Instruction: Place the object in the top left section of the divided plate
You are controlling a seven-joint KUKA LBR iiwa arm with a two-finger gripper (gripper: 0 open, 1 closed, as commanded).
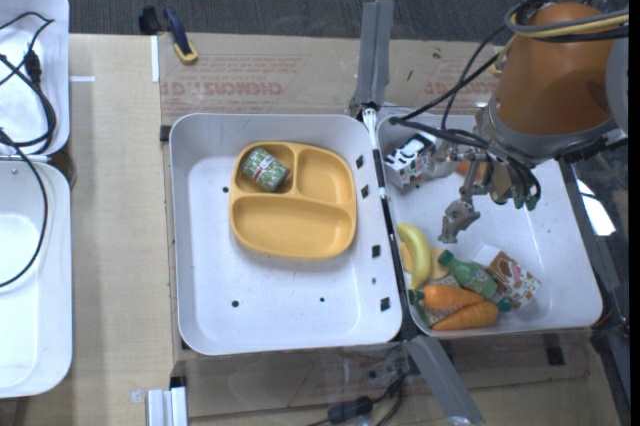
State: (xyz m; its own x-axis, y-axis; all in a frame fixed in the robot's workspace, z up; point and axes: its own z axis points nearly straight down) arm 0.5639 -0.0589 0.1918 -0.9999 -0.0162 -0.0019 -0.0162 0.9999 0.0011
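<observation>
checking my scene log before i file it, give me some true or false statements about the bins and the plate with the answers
1. A green can lies in the top left section of the yellow divided plate. True.
2. The plate sits in the right bin. False: it sits in the left bin.
3. The banana lies in the right bin, by its left wall. True.
4. The claw hangs over the plate. False: it hangs over the right bin, apart from the plate.
5. Two carrots lie in the plate's large bottom section. False: they lie at the right bin's lower edge, below the banana.
</observation>
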